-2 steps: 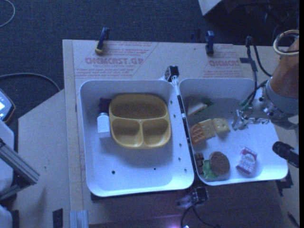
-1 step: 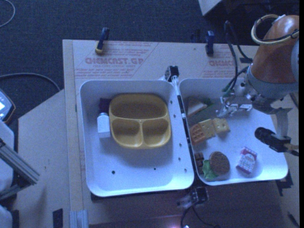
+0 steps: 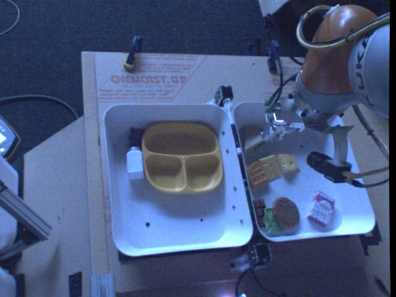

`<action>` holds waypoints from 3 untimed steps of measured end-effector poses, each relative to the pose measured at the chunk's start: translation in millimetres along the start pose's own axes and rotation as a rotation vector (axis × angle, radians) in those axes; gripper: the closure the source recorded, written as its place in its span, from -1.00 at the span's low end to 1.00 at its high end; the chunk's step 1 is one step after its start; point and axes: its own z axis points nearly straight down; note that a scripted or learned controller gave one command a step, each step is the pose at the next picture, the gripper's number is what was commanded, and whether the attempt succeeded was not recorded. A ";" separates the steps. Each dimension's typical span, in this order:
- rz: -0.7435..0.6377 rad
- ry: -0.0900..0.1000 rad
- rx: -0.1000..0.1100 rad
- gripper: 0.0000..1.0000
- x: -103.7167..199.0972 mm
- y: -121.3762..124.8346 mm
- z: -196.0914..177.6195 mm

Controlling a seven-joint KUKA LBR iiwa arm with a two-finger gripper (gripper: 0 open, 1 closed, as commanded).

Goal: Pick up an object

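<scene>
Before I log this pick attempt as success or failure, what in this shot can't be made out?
- Gripper, camera view: the dim light and the wrist above it hide how its fingers stand, and whether it holds anything.
- Dark object behind the yellow divided plate: the plate and the small white bottle cover most of it.
- Red and white packet: print too small to read.
- Arm: cut off by the view's edge.

Dim bluish light tints everything. The two bins (image 3: 117, 166) are white. A mustard-yellow divided plate (image 3: 182, 156) lies in the left one beside a small white bottle (image 3: 135, 163). The right bin holds a yellow cheese wedge (image 3: 288, 163), an orange-checked cracker (image 3: 257, 173), a brown burger (image 3: 286, 212) edged green, and a red-and-white packet (image 3: 321, 209). The surface (image 3: 93, 104) is pale tan with reddish lettering.
</scene>
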 end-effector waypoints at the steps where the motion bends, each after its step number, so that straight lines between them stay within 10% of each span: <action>1: 0.001 0.000 -0.001 1.00 21.6 39.2 0.6; 3: 0.006 0.000 0.010 1.00 26.0 31.8 8.6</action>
